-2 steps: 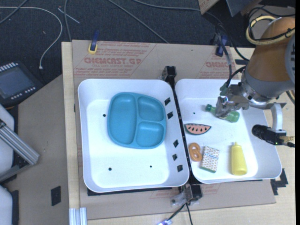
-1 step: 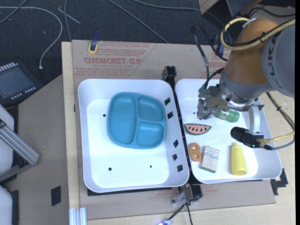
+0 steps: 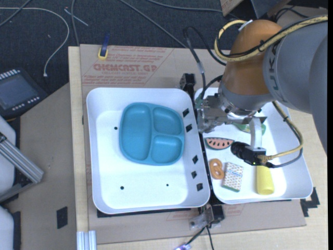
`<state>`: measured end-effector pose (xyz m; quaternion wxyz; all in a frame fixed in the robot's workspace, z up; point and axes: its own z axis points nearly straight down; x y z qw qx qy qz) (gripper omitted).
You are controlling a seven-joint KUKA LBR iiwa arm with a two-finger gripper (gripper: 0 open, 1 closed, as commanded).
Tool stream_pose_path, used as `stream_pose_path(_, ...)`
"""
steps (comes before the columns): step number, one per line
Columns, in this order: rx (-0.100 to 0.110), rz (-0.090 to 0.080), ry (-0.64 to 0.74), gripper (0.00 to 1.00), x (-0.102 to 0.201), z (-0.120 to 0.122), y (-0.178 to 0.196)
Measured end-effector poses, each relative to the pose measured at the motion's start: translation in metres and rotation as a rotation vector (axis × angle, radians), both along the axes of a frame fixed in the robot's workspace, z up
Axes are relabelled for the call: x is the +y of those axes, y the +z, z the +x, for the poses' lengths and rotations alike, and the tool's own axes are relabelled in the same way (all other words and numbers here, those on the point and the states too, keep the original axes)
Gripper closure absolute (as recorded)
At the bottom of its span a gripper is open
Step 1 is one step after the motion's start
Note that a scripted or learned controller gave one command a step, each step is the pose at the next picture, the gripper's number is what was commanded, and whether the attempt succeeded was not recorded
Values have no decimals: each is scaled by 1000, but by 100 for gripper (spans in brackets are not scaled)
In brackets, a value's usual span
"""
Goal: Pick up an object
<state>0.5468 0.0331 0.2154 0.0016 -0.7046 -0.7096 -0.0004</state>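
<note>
The right bin [image 3: 296,184] holds a watermelon slice [image 3: 218,142], a pretzel [image 3: 216,167], a small patterned packet [image 3: 233,176] and a yellow block [image 3: 264,180]. Something green and white [image 3: 248,123] peeks out from under the arm. My gripper [image 3: 206,120] hangs low over the right bin's upper left part, just above the watermelon slice. The wrist hides its fingers. I see nothing held in it.
The left bin [image 3: 104,155] holds a blue sectioned plate [image 3: 152,133]. A row of black clips [image 3: 193,155] runs along the wall between the two bins. Cardboard [image 3: 130,64] lies behind the bins, with cables beyond it.
</note>
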Motion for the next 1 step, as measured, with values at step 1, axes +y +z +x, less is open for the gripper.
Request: stream_pose_path(1, -4, 0, -1, 100, 49, 13, 15)
